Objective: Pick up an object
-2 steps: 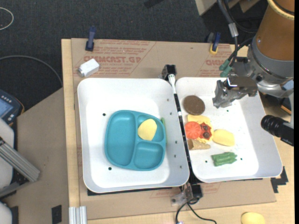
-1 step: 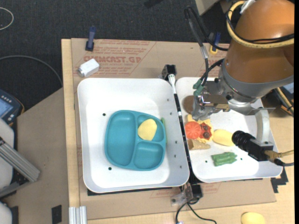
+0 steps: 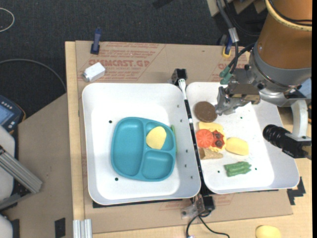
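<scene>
Two-finger gripper (image 3: 224, 104) low in right shallow white bin (image 3: 277, 180), beside round brown disc (image 3: 204, 111); finger state cannot be told.

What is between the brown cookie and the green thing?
In the camera view, the red tomato lies between the cookie and the green thing, on yellow and tan pieces.

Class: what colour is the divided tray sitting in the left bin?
Teal blue tray, seen in the camera view.
</scene>
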Controlling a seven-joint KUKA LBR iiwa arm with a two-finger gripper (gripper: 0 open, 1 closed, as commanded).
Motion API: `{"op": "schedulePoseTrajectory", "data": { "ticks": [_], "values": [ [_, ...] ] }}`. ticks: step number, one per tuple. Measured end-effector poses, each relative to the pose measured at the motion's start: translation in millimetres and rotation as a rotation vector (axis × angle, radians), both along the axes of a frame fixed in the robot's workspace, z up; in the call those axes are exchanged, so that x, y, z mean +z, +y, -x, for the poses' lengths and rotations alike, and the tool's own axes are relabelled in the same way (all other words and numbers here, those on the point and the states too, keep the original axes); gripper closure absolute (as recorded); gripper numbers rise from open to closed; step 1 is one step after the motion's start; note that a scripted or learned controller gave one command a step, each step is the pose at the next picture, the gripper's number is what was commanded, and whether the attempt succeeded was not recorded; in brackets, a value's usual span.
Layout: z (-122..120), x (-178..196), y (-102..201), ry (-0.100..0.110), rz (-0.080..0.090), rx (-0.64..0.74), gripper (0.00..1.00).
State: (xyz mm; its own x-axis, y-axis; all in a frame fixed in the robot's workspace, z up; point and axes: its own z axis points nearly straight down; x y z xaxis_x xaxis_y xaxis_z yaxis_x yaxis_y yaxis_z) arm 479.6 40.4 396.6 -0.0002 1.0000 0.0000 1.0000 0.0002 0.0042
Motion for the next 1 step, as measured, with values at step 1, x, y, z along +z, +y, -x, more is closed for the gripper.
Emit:
{"op": "schedulePoseTrajectory", "data": {
  "ticks": [1],
  "values": [
    [-0.5,8.7,0.4,0.000,0.000,0.000,1.00]
  ]
}}
